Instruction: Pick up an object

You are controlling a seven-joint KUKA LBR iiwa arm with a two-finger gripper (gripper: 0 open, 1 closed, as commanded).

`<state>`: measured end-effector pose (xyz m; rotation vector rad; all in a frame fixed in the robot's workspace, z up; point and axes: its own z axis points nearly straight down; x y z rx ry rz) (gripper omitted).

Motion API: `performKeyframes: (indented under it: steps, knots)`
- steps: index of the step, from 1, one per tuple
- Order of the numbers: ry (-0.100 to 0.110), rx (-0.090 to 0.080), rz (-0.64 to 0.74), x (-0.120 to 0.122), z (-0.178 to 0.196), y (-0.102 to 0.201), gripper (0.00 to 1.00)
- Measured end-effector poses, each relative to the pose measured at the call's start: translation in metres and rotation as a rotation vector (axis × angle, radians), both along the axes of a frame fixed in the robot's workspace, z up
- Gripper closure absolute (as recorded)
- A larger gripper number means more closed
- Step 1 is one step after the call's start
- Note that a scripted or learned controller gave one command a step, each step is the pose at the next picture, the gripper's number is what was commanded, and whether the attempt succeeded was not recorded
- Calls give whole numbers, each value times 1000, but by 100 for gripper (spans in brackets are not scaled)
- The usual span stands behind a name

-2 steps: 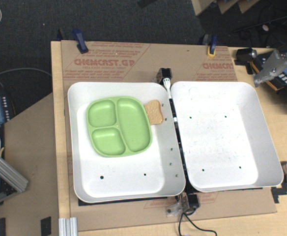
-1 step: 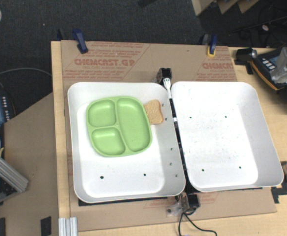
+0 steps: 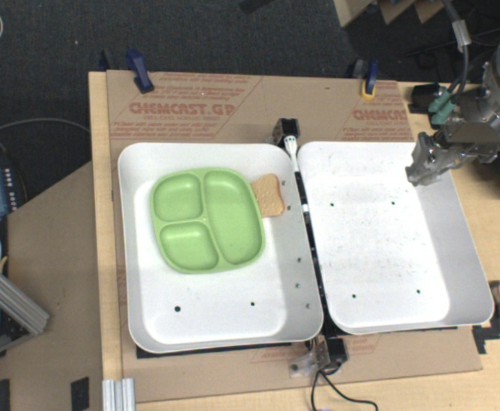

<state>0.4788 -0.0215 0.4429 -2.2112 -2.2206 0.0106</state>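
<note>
both white bins sit side by side on the counter [image 3: 233,101], a brown board laid flat so they lie level for the arm. the left bin [image 3: 147,306] comes closest to the near edge and carries everything pickable; the right bin [image 3: 387,255] is speckled on its floor.

next in size, the green divided plate [image 3: 207,221] lies flat in the far half of the left bin, its three wells facing up. its long axis runs roughly left to right, the two smaller wells stacked on the left.

touching its right rim, the tan cracker [image 3: 269,195] lies flat, its long axis running near to far, tilted slightly.

smallest, the tool [image 3: 423,165] hangs over the far right corner of the right bin, well apart from both; i cannot tell how it is set.
</note>
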Motion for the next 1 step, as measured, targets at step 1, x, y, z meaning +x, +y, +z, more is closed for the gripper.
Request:
performKeyframes:
  steps: [1]
  knots:
    - [-4,0,4,0,-40,77,100]
